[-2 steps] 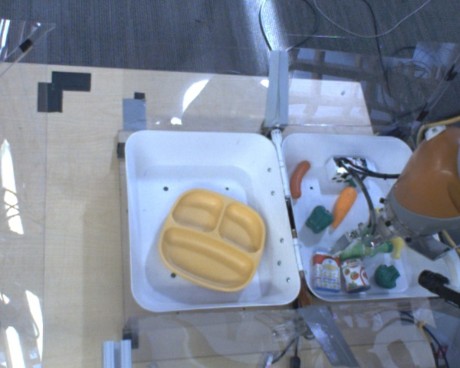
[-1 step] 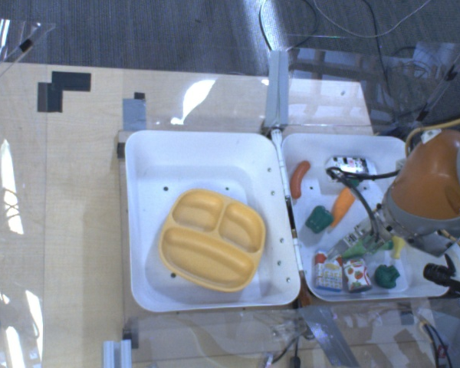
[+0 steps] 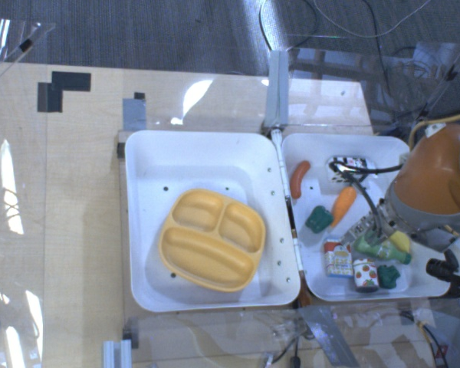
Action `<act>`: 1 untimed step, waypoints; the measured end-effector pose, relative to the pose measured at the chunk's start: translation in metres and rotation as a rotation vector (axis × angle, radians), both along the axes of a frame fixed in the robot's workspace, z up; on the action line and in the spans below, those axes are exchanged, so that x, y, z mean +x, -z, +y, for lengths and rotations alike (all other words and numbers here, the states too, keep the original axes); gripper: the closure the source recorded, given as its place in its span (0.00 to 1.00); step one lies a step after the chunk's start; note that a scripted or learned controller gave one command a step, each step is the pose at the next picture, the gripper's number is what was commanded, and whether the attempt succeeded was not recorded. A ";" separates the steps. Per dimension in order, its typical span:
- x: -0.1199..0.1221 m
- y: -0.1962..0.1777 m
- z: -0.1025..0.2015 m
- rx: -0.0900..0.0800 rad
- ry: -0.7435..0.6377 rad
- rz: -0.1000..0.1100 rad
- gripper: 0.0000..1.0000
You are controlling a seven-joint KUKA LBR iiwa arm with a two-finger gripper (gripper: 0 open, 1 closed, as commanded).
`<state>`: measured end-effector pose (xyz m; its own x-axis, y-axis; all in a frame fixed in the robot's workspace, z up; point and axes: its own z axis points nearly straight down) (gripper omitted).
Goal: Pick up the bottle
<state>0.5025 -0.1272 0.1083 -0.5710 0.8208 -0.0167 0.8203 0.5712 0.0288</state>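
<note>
The bottle [image 3: 381,249] is green and lies on its side in the right bin [image 3: 322,148], near the front right. A yellow piece [image 3: 399,241] sits at its right end. My gripper [image 3: 370,230] hangs directly over the bottle's left part, touching it or just above it; I cannot tell which. The grey arm with its orange band [image 3: 438,176] comes in from the right and hides the bin's right side.
Around the bottle lie a carrot [image 3: 343,205], a dark green block [image 3: 319,219], a sausage [image 3: 300,179], a small carton [image 3: 337,259], a can [image 3: 366,276] and a green toy [image 3: 392,277]. The left bin [image 3: 149,205] holds a yellow divided plate [image 3: 212,238].
</note>
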 end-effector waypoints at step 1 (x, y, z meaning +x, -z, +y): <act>-0.007 0.009 0.029 -0.006 0.163 0.002 1.00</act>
